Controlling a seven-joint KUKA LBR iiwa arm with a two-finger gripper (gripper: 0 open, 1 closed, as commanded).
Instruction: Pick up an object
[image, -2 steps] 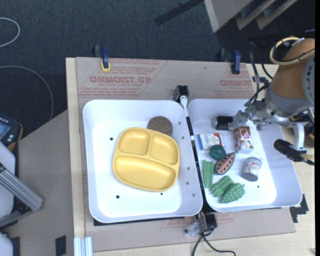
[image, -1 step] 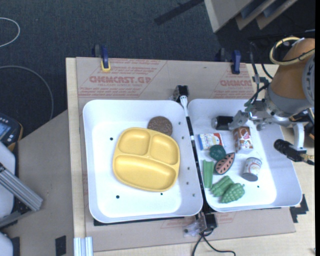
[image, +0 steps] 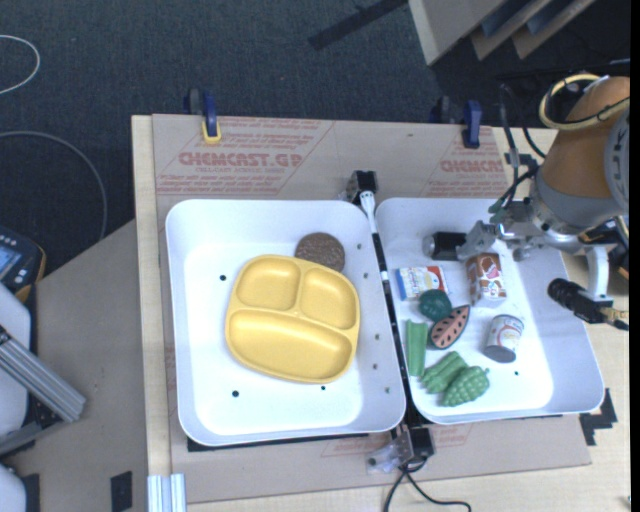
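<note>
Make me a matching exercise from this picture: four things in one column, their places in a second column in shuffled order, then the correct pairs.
Things:
1. yellow divided plate
2. brown round disc
3. small can
4. green toy vegetables

Places:
A. near edge of the right bin
B. middle of the left bin
C. right bin, right of the watermelon slice
D. left bin, at the plate's far edge

Pairs: 1-B, 2-D, 3-C, 4-A

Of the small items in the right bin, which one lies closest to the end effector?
The red-and-white carton, just below the end effector. The can and green toys lie farther toward the bin's front.
</note>
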